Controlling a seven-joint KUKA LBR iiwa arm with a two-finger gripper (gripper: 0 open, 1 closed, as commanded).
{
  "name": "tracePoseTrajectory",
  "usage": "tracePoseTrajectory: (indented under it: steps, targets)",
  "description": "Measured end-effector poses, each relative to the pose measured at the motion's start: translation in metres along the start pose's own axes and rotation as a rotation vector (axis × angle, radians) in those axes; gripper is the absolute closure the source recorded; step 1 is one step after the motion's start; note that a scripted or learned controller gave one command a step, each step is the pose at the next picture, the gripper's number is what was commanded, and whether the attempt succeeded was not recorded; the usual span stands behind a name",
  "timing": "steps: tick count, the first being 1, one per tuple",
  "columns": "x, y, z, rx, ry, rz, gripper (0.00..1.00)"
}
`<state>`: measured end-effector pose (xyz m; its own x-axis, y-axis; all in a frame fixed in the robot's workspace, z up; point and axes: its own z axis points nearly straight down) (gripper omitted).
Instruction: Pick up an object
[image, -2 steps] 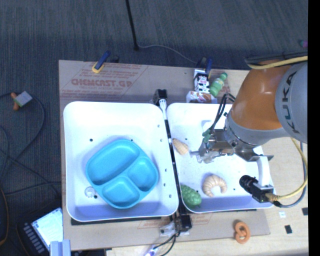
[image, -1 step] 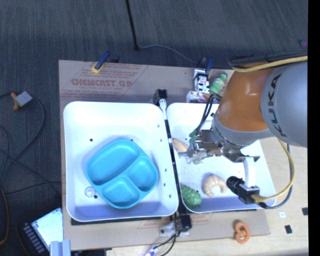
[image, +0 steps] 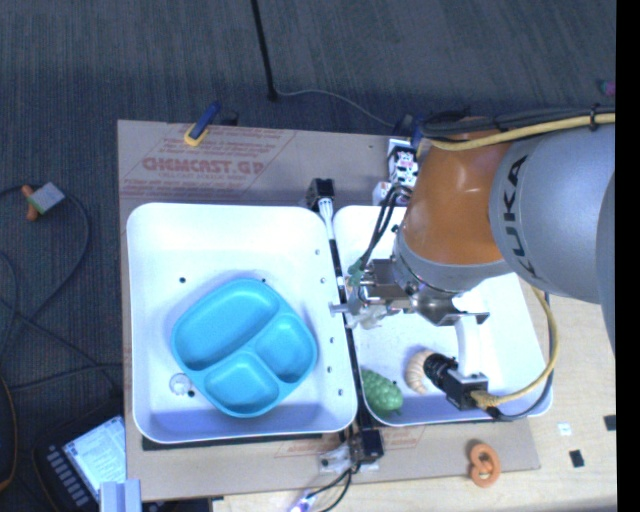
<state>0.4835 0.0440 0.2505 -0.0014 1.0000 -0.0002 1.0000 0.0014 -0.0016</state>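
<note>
Down at the near edge of the worktop: we've got a small orange ring sitting on its own, outside both bins.
Right bin, front corner: a bumpy green object is tucked against the wall shared with the other bin. A pale ribbed object sits just beside it, to its right in the view.
Left bin: a blue divided plate with three compartments lies flat toward the front.
Claw: it's low over the right bin's left side, right by the wall between the bins and a bit behind the green object. We honestly can't tell if it's wide, narrow or has anything in it.
Arm: grey with the orange band, it reaches in from the right and covers the back of the right bin.
Further back: a brown sheet with printed lettering lies under the bins, with a blue-and-yellow clip at its far edge.
Floor, far left: we see a small grey-and-orange block on dark carpet.
</note>
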Motion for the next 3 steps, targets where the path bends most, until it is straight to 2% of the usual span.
tracePoseTrajectory:
  steps: [1,2,3]
  targets:
    - [-0.001,-0.001,0.067,0.002,-0.001,0.001,1.0]
    - [-0.077,0.0,0.066,0.0,-0.001,0.004,1.0]
    - [-0.072,0.008,0.067,0.0,0.0,0.001,1.0]
